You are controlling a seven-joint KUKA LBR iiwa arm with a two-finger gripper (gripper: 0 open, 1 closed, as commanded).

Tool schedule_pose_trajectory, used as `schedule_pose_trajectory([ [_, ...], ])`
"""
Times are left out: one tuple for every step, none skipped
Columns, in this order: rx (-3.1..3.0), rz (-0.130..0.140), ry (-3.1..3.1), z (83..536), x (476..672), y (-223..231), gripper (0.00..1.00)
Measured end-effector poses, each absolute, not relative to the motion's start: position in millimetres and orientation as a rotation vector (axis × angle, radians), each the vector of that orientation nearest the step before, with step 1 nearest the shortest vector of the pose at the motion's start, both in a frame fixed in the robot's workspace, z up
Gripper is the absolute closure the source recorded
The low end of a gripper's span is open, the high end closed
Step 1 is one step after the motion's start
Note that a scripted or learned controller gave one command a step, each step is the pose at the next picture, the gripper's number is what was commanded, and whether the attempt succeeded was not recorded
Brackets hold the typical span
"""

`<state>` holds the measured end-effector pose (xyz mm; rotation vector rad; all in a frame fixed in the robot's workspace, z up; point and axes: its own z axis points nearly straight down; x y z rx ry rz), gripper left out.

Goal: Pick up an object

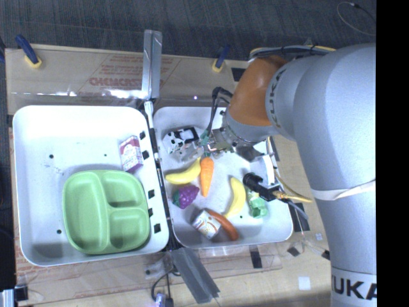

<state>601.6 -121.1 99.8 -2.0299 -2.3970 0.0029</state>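
Observation:
My gripper (213, 144) hangs low over the back middle of the right bin (192, 116), under the arm's orange band. Just below it lies an orange carrot (206, 175), its green top close to the gripper. A black-and-white toy cow (180, 139) stands to the gripper's left. A yellow banana (181, 174) lies left of the carrot, and purple grapes (186, 196) sit under it. A second banana (237, 197) lies to the right of the carrot. I see nothing lifted from the bin.
At the right bin's front lie a small can (206, 224), a reddish sausage (225, 225) and a green item (257, 206). The left bin (38, 133) holds a green divided plate (105, 211) and a small red carton (131, 153).

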Motion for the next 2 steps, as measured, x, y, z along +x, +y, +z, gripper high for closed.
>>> schedule_pose_trajectory([
  [-2.024,0.005,-2.4,110,602.0,-121,1.0],
  [-2.034,0.0,-2.393,224,638.0,-78,1.0],
])
